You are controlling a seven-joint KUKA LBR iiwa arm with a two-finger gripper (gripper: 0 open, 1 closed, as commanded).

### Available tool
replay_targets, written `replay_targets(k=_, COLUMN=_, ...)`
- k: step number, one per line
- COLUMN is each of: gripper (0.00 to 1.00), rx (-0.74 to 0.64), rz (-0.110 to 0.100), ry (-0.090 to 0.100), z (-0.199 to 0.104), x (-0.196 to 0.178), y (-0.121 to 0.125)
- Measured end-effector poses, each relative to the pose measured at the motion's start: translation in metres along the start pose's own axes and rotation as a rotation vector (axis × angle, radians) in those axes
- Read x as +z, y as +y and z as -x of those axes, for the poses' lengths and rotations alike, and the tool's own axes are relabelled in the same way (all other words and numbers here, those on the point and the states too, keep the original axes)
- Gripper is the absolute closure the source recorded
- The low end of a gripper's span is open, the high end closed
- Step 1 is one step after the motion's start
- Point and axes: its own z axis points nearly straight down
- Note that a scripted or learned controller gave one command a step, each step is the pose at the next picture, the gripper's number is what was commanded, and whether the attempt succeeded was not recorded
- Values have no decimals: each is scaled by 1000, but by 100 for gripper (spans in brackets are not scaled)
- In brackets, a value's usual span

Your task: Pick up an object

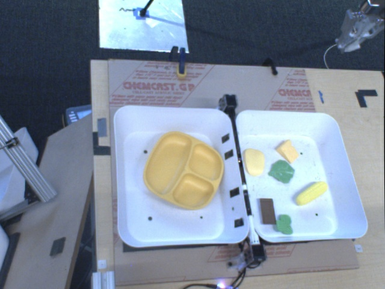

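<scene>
The right bin holds several small toy foods: a pale yellow oval piece, an orange-yellow wedge, a green leafy piece, a yellow corn cob, a brown bar and a small green piece. My gripper is at the top right corner, high above the dark floor and well away from both bins. Nothing shows between its tips.
The left bin bears a yellow divided plate. A black clip strip joins the two bins. A shiny metal sheet lies beyond the bench at the back. An aluminium rail slants at the left.
</scene>
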Motion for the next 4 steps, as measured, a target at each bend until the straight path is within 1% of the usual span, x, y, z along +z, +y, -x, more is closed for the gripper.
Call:
replay_targets(k=1, gripper=100, rx=11, rz=-2, ry=-4, z=31, x=13, y=50)
replay_targets(k=2, gripper=100, rx=20, rz=-8, ry=-5, z=141, x=70, y=46)
replay_targets(k=3, gripper=100, rx=2, rz=1, ry=-2, z=64, x=33, y=49)
replay_targets(k=4, gripper=100, rx=-9, rz=2, ry=3, z=-88, x=0, y=50)
